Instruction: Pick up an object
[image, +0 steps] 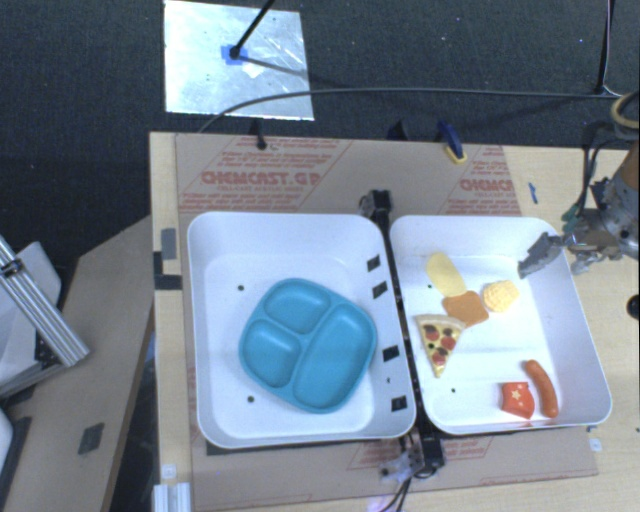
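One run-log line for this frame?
end effector: over right bin's far right edge | grasp: none seen | nearest: corn cob | blue tray: left bin

The robot's wrist (610, 225) is a cluttered grey metal assembly at about three o'clock in the camera view, with a warm orange-tan patch above it. Thin dark cables (592, 150) loop around it. One grey finger (535, 255), flat and tapered, juts from it toward nine o'clock.
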